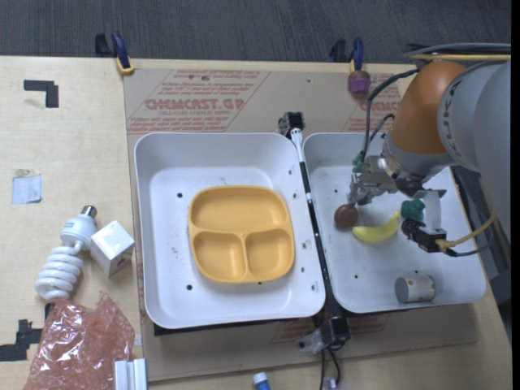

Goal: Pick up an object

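Note:
In the right bin point(455, 287) lie a small brown round object point(347, 215), a yellow banana point(376, 232), a green piece point(414, 210) and a grey cylinder point(414, 288). My gripper point(360, 195) hangs low over the bin's upper left part, just above and to the right of the brown object. The banana lies just below it. The arm's wrist hides part of the bin behind the gripper. Nothing shows held in the gripper.
The left bin point(162, 177) holds a yellow divided plate point(241, 234). On the bench to the left lie a spiral light bulb point(65, 258), a white cube point(112, 246) and a crumpled pink bag point(77, 344). Cables run off the wrist at the right.

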`<state>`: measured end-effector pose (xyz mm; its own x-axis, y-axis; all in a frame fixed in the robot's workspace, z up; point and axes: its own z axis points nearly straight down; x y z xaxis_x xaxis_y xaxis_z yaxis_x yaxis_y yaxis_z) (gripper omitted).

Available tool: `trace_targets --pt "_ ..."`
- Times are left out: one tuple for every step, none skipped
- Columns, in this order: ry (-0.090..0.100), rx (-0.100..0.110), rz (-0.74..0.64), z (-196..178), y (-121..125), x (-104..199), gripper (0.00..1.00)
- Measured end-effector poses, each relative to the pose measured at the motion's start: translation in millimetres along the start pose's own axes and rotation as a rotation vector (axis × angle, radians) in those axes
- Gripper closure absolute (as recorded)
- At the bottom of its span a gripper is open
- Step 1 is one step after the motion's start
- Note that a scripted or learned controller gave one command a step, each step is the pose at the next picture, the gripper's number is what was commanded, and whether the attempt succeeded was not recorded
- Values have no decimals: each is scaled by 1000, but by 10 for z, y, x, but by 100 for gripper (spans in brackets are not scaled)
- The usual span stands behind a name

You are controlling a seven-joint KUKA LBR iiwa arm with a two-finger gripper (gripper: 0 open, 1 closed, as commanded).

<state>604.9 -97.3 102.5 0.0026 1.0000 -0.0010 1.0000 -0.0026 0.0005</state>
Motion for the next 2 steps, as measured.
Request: trace_targets --pt "0 0 0 0 0 0 0" --pt "1 1 -1 100 -430 39 0"
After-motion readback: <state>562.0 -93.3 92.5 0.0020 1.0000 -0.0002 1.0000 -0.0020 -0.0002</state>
